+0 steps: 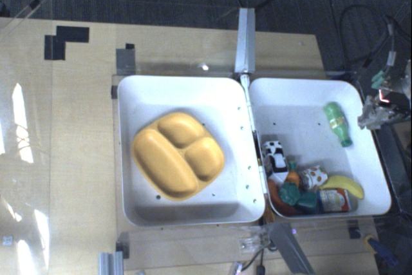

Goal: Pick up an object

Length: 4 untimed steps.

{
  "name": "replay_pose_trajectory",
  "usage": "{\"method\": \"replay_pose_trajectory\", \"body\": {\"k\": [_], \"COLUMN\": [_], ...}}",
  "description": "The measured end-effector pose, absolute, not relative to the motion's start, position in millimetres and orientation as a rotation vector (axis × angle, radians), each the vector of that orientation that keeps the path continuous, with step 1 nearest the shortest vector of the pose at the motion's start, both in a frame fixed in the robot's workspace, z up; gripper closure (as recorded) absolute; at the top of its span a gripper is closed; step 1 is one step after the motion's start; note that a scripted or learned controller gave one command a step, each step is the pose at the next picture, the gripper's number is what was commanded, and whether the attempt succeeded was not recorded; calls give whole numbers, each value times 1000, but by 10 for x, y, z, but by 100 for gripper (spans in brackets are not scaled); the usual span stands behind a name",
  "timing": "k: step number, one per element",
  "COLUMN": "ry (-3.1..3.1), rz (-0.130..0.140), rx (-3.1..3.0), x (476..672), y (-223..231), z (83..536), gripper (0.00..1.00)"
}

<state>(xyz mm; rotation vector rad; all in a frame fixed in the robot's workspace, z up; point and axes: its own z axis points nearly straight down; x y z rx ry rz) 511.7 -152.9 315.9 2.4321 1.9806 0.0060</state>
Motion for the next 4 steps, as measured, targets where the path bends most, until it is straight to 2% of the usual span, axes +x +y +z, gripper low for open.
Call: {"method": "replay_pose_trajectory", "body": {"k": [1,2,3,4], "ry": [2104,2104,2144,1985], "rz": [4,4,3,6], "rx": [2327,2327,2291,2430], "x": [4922,4922,5276,5804], "y": [-1470,-1470,-1844,-1748], "z": [2966,2966,2351,957], "gripper": [100,0,0,0]}}
